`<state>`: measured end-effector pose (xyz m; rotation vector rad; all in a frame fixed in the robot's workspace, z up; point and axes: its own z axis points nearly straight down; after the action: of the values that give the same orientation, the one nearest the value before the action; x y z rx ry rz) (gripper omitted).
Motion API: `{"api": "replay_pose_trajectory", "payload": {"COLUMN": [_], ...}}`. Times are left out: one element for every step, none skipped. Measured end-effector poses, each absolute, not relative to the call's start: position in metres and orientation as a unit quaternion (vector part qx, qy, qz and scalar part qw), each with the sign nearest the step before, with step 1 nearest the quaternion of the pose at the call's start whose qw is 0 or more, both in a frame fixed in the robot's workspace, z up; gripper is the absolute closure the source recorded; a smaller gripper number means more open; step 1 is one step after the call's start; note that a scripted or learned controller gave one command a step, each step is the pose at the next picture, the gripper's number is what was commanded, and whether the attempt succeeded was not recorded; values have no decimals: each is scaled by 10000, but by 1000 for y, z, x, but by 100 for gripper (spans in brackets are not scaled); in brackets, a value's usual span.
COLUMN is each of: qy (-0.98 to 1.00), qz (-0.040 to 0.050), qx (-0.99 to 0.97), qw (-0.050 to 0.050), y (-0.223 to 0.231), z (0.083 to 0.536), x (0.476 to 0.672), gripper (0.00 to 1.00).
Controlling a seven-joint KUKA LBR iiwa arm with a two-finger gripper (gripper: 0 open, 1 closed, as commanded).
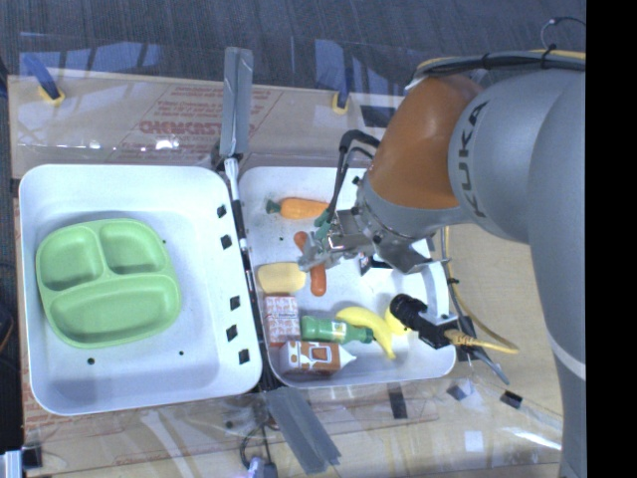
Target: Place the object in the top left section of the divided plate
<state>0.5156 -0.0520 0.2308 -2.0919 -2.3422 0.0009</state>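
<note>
The green divided plate with 3 sections lies in the left bin. In the right bin, the gripper hangs over a small orange sausage, its grip state unclear, near a carrot and banana.

A green divided plastic plate lies in the left white bin. The pincer hangs over the right bin, above an orange carrot, a yellow banana and a green bottle.
</note>
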Motion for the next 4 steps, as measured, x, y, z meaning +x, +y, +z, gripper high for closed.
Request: {"api": "replay_pose_trajectory", "payload": {"qy": [-6578, -7483, -7919, -8559], "qz": [18, 5, 4, 10], "qx": [-7532, -6633, -6107, -5171], "qw": [16, 2, 5, 1], "y": [42, 101, 181, 210], "z": [195, 207, 220, 105], "x": [567, 600, 606, 584], "gripper": [100, 100, 100, 100]}}
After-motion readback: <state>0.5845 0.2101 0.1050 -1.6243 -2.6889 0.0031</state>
